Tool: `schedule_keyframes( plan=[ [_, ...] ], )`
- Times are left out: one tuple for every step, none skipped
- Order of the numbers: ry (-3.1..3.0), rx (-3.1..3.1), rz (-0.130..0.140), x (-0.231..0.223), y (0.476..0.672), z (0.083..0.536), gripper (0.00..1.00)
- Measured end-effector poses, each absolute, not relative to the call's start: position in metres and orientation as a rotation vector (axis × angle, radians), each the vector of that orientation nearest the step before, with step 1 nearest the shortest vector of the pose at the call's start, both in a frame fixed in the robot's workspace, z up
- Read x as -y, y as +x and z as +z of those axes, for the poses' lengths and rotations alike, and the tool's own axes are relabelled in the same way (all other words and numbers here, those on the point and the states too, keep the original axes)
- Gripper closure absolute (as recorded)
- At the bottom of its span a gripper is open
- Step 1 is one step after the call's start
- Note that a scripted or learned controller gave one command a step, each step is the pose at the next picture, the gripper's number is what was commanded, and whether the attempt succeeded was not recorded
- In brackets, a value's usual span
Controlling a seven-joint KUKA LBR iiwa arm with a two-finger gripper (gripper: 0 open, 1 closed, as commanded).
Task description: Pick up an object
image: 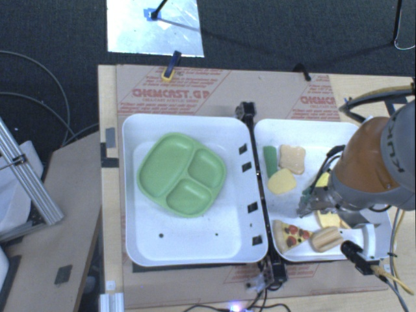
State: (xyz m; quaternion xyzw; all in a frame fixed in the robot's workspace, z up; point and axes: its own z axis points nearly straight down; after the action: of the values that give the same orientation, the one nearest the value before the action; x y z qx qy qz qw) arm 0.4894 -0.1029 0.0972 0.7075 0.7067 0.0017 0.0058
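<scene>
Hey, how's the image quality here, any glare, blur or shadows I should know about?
In the camera view, the shiny sheet on the dark floor glares bright white; the white bins look evenly lit with only soft shadows; the green plate is fairly clear; the toy foods near the gripper are soft and low in detail; the arm covers part of the right bin.

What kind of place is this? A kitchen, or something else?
Probably a robotics lab, not a kitchen. A robot arm reaches over two white bins on a cardboard-covered bench. The food in the right bin looks like toys, such as a pizza slice, and cables trail across the floor.
</scene>
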Motion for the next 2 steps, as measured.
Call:
schedule_keyframes(
  plan=[
    [2.200, -2.224, 0.015, 0.078, 0.590, 0.191, 1.00],
    [2.226, -2.225, -0.004, 0.083, 0.534, 0.125, 1.00]
  ],
)
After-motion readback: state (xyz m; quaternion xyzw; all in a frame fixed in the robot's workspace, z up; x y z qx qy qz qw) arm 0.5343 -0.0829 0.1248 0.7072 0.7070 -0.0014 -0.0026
